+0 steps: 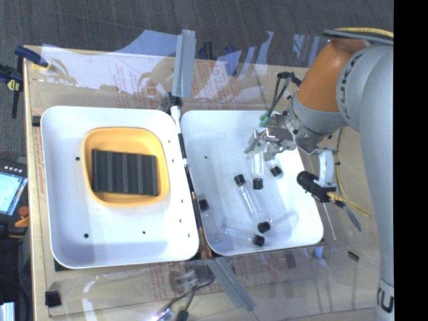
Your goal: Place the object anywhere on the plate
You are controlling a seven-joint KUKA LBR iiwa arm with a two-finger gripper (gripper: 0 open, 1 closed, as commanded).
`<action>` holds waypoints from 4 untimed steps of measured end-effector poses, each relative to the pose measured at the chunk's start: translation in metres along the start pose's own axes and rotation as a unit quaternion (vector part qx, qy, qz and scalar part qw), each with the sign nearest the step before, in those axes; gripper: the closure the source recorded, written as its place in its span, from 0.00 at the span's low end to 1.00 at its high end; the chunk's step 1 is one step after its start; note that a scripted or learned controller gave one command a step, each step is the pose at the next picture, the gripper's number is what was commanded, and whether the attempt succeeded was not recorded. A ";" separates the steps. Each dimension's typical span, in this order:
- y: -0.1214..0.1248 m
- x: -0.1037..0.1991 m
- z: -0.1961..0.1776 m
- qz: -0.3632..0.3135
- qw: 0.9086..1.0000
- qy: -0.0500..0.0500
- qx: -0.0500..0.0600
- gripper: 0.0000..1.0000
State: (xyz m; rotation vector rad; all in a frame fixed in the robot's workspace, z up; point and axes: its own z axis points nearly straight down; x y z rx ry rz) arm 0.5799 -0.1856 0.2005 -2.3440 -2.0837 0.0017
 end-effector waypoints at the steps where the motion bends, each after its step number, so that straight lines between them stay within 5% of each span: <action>1: -0.018 0.078 -0.015 -0.103 0.995 -0.001 0.000 1.00; 2: -0.003 0.138 -0.062 -0.146 0.989 -0.001 -0.001 1.00; 3: 0.019 0.169 0.010 -0.256 0.967 -0.002 0.001 1.00; 4: 0.019 0.169 0.010 -0.256 0.967 -0.002 0.001 0.00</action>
